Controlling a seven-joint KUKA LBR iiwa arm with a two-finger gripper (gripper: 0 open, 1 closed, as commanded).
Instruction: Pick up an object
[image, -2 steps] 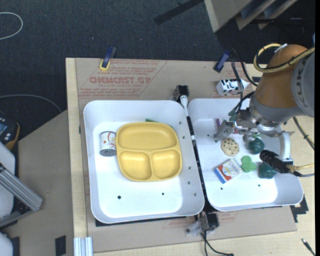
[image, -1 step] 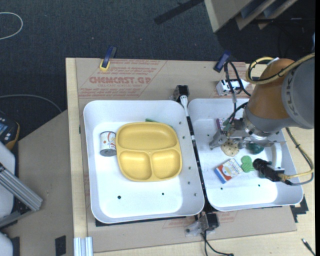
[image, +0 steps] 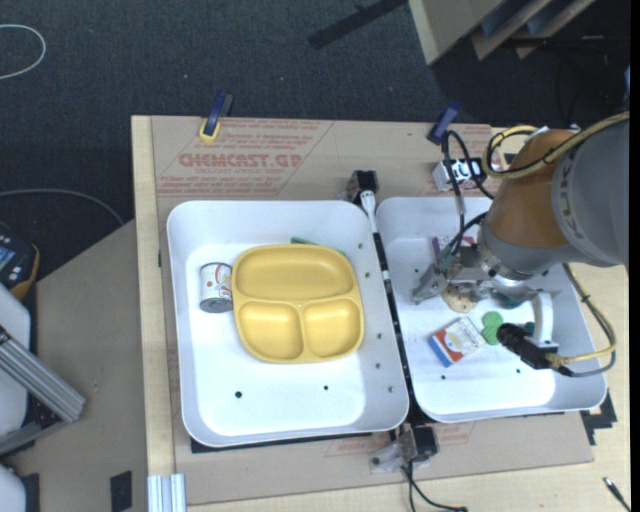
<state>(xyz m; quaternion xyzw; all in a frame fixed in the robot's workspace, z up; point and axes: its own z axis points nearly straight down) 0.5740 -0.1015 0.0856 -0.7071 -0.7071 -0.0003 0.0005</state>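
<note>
Here the two-finger gripper (image: 452, 283) sat low in the right white bin (image: 520, 395), finger state indeterminable; small blue-and-white packet (image: 457, 342) at its 6 o'clock risked being nudged aside.

A green item (image: 303, 241) is almost wholly hidden behind the yellow divided plate (image: 297, 301). The small can's (image: 215, 287) label is too small to read.
</note>
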